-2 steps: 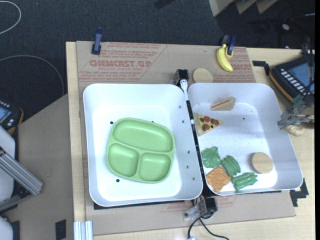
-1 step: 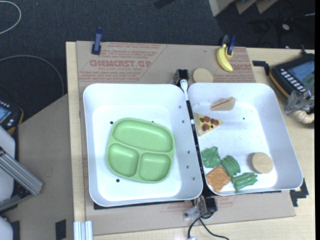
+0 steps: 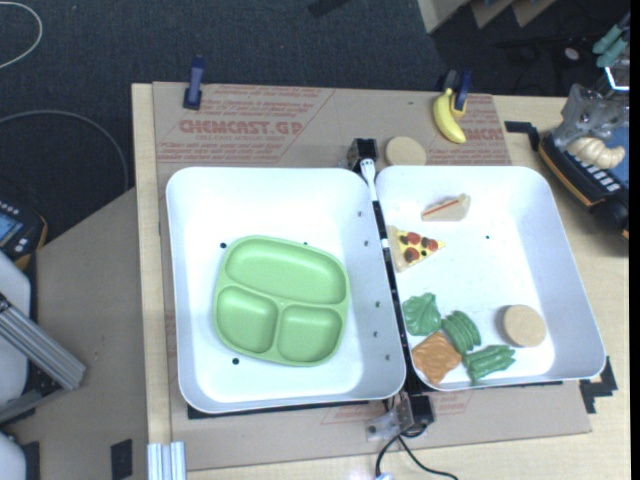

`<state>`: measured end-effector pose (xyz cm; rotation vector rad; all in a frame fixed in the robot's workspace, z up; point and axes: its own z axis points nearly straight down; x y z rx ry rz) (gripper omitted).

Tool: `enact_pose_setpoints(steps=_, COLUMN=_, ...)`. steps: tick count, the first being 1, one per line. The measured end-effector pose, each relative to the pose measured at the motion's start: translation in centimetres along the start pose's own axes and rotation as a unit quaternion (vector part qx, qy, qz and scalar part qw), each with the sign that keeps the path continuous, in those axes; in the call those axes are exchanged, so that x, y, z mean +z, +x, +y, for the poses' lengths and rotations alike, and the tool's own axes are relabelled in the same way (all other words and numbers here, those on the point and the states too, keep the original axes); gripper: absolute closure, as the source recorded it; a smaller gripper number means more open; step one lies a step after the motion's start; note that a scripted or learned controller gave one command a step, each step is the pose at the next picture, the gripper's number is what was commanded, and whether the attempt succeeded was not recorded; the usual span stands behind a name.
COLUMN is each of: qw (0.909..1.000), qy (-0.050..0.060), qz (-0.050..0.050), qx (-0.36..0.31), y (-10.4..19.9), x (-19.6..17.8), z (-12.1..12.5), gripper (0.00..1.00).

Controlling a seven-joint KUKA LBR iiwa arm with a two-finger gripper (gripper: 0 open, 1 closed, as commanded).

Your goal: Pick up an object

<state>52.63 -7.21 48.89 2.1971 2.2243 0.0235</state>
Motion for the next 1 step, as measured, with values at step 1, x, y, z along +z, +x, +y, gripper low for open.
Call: enact_pose_setpoints(steps=1, qw=0.9998, qy=0.019, qz=0.001, qx=0.006, y=0.95, x=14.0, z=-3.28, gripper=1.0)
